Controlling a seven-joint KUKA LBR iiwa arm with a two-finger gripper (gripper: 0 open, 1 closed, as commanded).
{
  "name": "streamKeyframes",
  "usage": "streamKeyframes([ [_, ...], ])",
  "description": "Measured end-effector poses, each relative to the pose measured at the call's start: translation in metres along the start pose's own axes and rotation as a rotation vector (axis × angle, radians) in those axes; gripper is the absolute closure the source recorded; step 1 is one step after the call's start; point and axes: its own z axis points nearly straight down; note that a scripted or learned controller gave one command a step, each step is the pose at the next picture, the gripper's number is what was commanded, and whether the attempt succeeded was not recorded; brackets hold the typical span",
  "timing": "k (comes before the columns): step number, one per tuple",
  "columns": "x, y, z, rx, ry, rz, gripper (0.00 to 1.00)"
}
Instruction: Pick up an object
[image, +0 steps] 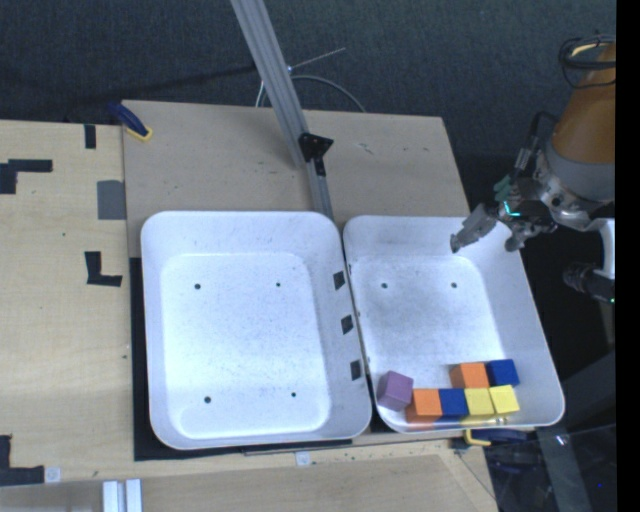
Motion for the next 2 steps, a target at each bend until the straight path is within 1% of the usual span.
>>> streamKeyframes([
  [1,0.05,0.02,0.101,0.008,0.002,-0.002,0.0],
  [2,0.069,0.034,0.119,0.002,0.0,-0.002,0.0],
])
